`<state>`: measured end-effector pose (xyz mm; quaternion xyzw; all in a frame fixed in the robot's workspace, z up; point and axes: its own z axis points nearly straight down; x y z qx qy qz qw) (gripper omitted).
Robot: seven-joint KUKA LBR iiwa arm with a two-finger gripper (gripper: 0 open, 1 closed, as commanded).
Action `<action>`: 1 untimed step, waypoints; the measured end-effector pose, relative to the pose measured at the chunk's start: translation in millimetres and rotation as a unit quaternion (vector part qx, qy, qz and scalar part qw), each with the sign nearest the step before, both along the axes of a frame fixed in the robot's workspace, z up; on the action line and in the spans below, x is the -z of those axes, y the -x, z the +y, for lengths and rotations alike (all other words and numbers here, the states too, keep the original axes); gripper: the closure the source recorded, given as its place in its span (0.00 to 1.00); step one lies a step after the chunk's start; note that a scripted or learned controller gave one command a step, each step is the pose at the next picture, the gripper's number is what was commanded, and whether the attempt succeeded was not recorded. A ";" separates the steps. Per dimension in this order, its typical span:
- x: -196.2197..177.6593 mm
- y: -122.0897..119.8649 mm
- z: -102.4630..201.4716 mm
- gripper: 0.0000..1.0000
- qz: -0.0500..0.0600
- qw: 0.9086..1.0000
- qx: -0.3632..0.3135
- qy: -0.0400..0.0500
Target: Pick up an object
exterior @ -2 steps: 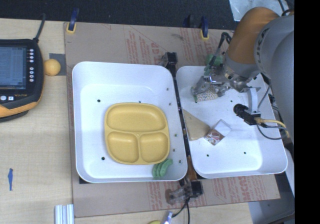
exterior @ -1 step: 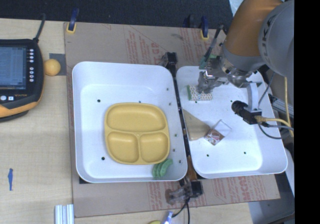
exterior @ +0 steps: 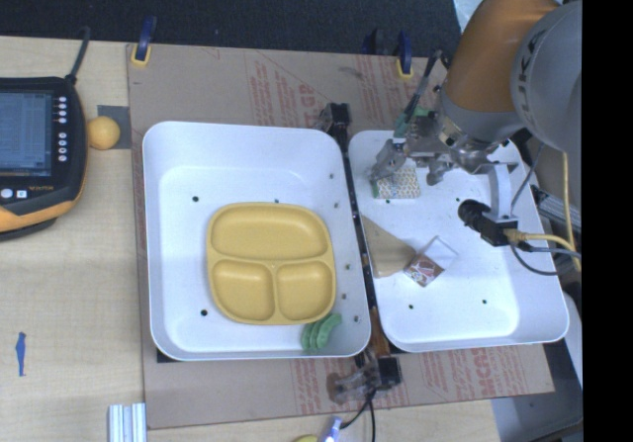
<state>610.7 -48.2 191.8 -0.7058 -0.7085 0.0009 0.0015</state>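
The grey arm [exterior: 514,64] reaches in from the right, wrist angled down.

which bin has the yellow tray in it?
The left bin. The yellow tray lies in its middle, with a green item at its near edge. The right bin, under the gripper, holds small packets instead.

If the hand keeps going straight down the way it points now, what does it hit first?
Most likely the small speckled white square packet lying on the floor of the right white bin; the hand sits right over its upper-left edge. The hand's height above the packet is unclear from this slanted view.
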 end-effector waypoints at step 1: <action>100.5 -27.8 -53.0 0.00 0.000 1.000 0.001 0.000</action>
